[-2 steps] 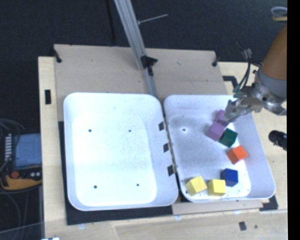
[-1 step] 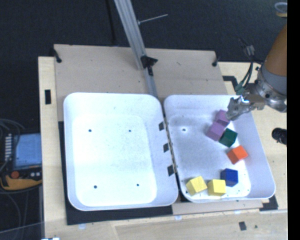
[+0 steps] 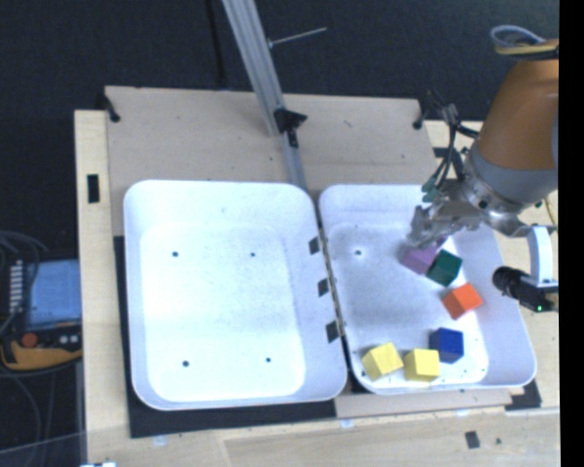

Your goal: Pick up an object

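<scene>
**Inspection: grasp attempt in the right bin**

The grey arm with its orange band is seen reaching in from the right, its gripper lowered just above a small pale purple block in the far part of the shallow white right bin. Whether the jaws are spread or pinching cannot be told.

A dark green block lies touching the purple one; an orange block sits just beside it. A clean grasp would be favoured by a straight descent centred on the purple block, clear of the green neighbour.

A blue block and two yellow blocks lie at the near edge. The left white bin rests alongside on the tan tabletop.
</scene>
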Motion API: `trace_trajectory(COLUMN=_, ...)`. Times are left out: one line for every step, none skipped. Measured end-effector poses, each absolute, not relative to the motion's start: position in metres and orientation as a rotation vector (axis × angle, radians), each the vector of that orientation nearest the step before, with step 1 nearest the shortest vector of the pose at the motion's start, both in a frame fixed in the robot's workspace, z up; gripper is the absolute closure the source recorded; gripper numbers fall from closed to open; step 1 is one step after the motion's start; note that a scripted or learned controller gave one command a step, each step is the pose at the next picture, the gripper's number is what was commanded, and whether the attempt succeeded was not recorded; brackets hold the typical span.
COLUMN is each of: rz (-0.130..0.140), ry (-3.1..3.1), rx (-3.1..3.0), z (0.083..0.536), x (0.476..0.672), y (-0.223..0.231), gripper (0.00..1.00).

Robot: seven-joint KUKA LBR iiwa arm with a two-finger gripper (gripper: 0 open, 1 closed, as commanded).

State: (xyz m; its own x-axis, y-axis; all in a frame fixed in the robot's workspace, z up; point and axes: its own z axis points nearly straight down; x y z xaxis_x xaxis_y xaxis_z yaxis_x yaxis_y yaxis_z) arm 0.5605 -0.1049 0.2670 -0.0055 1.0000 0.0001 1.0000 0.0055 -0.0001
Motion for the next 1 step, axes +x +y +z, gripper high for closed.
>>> trace_trajectory(rz=-0.001, ry=-2.229, rx=-2.214, z=0.2626, x=0.5582, y=-0.0584, gripper=1.0)
